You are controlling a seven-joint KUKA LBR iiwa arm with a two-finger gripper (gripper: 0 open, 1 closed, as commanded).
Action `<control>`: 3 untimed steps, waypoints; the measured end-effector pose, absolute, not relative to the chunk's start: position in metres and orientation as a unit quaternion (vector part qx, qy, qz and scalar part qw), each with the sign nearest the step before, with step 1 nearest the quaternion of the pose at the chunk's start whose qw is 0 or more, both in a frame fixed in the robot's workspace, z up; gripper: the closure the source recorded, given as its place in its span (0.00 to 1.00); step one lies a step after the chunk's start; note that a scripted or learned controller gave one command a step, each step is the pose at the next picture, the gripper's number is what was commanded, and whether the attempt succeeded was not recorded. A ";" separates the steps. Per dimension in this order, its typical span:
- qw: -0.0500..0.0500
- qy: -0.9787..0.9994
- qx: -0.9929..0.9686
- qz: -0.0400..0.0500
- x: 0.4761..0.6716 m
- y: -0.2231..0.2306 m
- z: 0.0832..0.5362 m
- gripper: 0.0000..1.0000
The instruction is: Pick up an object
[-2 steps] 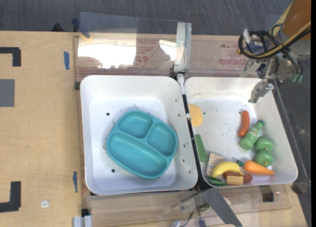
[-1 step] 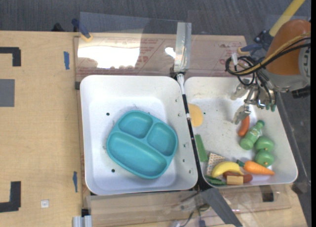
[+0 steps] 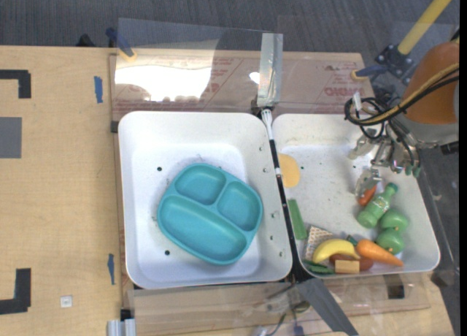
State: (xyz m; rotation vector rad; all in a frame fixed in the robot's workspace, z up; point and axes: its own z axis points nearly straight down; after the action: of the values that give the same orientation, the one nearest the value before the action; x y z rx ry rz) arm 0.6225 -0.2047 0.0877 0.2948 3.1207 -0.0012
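The right bin [image 3: 321, 144] holds several toy foods. A yellow banana [image 3: 336, 249], an orange carrot [image 3: 378, 251] and a speckled cracker [image 3: 317, 238] lie along its near edge. A green bottle-shaped piece [image 3: 376, 209] and a green lump [image 3: 392, 229] sit toward its right side. A small orange-red piece [image 3: 366, 196] lies just under my gripper [image 3: 372, 178]. The gripper hangs low over the bin's right half, right above that piece and the top of the green bottle. A flat orange disc [image 3: 290, 171] and a green strip [image 3: 296, 218] lie against the bin's left wall.
The left bin [image 3: 146, 144] holds a teal divided plate [image 3: 210, 212]. A ridge [image 3: 276, 174] separates the two bins. A clear panel [image 3: 219, 71] stands behind them. The arm's orange band [image 3: 436, 86] and cables [image 3: 368, 112] rise at the right.
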 end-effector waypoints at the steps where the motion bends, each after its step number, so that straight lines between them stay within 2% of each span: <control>1: 0.004 0.993 0.118 0.000 0.600 -0.205 0.088 0.00; 2: 0.004 0.996 0.094 0.003 0.577 -0.216 0.088 0.00; 3: 0.012 0.996 0.092 0.000 0.581 -0.217 0.102 1.00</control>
State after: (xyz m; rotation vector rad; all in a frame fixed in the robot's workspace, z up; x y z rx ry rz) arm 0.5809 -0.2165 0.1024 0.2876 3.1042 -0.0007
